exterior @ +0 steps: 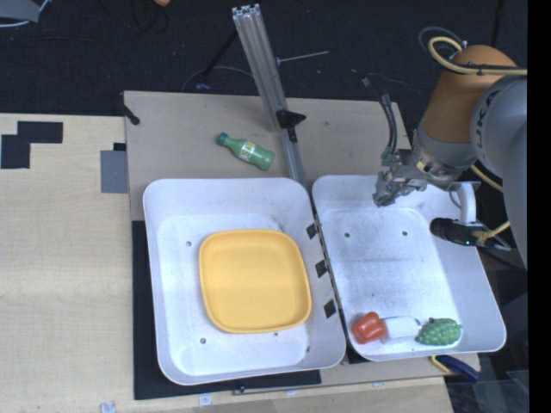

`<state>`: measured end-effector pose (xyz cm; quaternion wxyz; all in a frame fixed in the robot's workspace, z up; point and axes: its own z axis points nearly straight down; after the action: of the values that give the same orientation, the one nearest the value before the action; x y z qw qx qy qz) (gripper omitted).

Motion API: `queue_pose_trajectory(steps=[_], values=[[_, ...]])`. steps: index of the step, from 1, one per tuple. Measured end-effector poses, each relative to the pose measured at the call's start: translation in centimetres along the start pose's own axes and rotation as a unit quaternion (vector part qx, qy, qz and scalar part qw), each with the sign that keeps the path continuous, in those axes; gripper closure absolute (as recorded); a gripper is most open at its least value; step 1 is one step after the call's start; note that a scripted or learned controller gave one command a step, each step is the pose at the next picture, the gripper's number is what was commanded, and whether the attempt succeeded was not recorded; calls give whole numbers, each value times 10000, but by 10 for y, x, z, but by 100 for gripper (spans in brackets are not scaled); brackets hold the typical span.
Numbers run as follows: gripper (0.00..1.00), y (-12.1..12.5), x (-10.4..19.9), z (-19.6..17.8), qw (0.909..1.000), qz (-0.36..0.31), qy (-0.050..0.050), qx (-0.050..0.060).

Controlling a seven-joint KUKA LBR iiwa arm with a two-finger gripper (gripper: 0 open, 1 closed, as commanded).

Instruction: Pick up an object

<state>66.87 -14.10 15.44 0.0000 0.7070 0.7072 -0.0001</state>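
White plastic forms both shallow bins, which are sitting side by side on the bench. The arm (469,101), grey with an orange band above the wrist, is reaching in from the right, and its gripper (385,198) is hanging over the far edge of the right bin (387,256). Whether the jaws are spread or pressed together cannot be told from this angle; nothing is showing between them.

Three objects are lying in the right bin, well apart from the jaws, along the near wall: a red pepper (368,326), a white piece (400,327) just beside it, and a green bunch of grapes (438,331) beyond that, toward the arm's side. None of them is touching the gripper.

To the left of the jaws, the left bin (168,231) is holding a yellow plate (255,280), which is lying flat near its middle. Farther left of the jaws and outside both bins, a green bottle (245,151) is lying on its side on the bench. A grey metal rail (265,63) is slanting across the bench between the bottle and the gripper.
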Motion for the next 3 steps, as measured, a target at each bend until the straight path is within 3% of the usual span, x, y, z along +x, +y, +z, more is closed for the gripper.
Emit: queue_pose_trajectory(steps=[2,3], values=[[100,-3,-8,-86,10000,5,-2,-16],[100,-18,38,-92,10000,-12,6,-6]])
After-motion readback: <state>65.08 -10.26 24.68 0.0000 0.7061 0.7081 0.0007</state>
